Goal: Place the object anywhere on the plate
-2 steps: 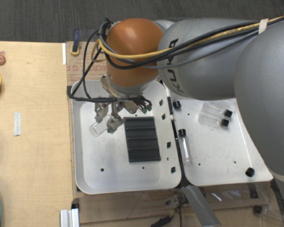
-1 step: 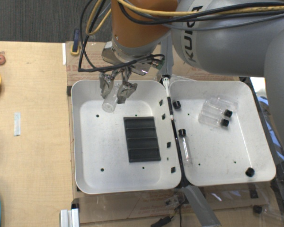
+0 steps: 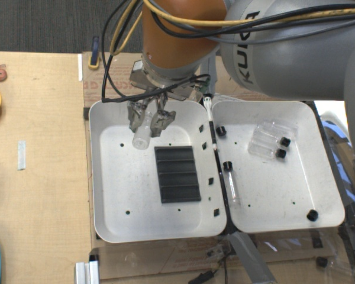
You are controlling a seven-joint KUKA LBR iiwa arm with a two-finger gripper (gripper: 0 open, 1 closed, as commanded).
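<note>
Black ribbed plate [image 3: 177, 174] lies flat in middle of left bin [image 3: 106, 176], ready to take object. Plate is dark, rectangle, with ridges.

Right bin [image 3: 325, 158], at 3 o'clock from plate, has clear plastic pieces with black caps [image 3: 271, 142]. Clear tube [image 3: 229, 179] lies along its left edge.

At 11 o'clock from plate, pincer [image 3: 149, 123] hangs just above bin floor. Clear small tube-like object [image 3: 142, 134] sits between its fingers, so pincer is holding it. Object is see-through, round, smooth. Not on plate yet; likely carried there next.

Farthest: grey arm with orange band [image 3: 183, 16].

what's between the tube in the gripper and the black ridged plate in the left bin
Nothing: in the camera view, the clear tube is between the gripper's fingers, and bare white bin floor separates it from the black plate.
</note>
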